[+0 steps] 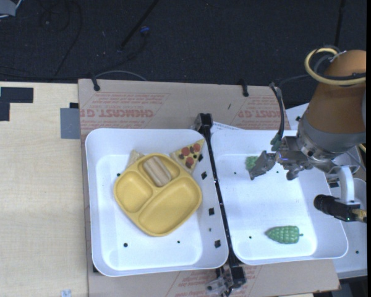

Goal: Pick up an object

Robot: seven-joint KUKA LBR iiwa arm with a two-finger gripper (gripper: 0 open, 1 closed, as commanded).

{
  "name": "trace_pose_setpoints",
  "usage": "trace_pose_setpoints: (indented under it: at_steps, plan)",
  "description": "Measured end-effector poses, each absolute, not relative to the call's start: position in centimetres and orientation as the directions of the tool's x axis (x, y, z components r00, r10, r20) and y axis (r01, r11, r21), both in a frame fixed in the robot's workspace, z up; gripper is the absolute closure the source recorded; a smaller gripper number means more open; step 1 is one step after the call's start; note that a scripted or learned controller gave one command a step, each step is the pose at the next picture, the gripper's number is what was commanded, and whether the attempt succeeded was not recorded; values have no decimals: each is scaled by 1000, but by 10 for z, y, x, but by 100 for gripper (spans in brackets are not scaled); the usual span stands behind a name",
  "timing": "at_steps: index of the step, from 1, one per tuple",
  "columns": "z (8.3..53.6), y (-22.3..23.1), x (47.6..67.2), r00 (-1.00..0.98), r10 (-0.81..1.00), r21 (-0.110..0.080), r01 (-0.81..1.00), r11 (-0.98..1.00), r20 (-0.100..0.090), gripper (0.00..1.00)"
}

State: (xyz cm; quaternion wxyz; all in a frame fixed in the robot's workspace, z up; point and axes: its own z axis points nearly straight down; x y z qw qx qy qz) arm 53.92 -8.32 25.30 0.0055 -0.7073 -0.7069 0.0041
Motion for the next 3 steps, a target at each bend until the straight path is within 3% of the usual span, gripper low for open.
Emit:
trace_pose_setpoints:
  at_steps: [1,3]
  plan:
    - [257,-83,541,-1,1000,-5,1000,1,1,0]
    - [150,-81,535,0,1000,-9,1000,0,2,0]
